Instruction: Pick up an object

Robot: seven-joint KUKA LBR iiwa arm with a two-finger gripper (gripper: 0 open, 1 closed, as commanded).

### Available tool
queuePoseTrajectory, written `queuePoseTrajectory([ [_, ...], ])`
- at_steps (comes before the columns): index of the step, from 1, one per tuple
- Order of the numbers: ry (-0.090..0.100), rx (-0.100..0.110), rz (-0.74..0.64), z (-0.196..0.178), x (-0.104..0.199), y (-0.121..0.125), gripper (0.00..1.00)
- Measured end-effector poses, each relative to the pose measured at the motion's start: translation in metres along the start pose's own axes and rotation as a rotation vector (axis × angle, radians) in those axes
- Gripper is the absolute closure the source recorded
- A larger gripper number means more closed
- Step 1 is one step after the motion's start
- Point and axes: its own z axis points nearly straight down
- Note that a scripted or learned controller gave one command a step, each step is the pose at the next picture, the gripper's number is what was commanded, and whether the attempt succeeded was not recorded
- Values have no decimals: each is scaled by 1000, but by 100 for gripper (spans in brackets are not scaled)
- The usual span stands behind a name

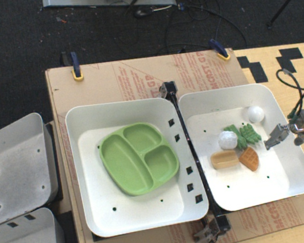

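Two white bins sit side by side on my tabletop (134, 75), which looks like a brown cardboard-covered board held by clamps along the far edge. From my feed, the left bin (84, 156) holds a green divided plate (139, 158) with three compartments, lying flat and turned a bit diagonally.

All the small stuff is in the right bin (295, 182). A white ball (255, 113) is near the far right corner. Closer to the middle is a tight little cluster: a second, paler round white thing (227, 140), a green leafy toy (246, 135) touching it on its right, a tan bread-like block (225, 160) just in front, and an orange waffle-textured piece (249, 160) right beside the block, tucked under the green one.

The jaws (276, 136) come in from the right, over the right rim of that bin, with the dark tip poking inward. They're to the right of the cluster, closest to the green leafy toy and the orange piece, but clearly apart from both, nothing touching. The white ball is a bit farther off, up and to the left of the tip.

Honestly I can't tell from this angle whether the jaws are apart or together, too small and dark. Nothing is visibly between them.

Spare white trays (11, 160) sit off to the left, beside the tabletop.
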Motion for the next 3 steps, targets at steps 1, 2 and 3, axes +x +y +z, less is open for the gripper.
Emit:
queuePoseTrajectory([
  [1,-3,-8,-3,-4,0,2,0],
  [2,-2,-8,-1,56,4,-3,0],
  [3,0,-5,-2,113,16,-4,0],
])
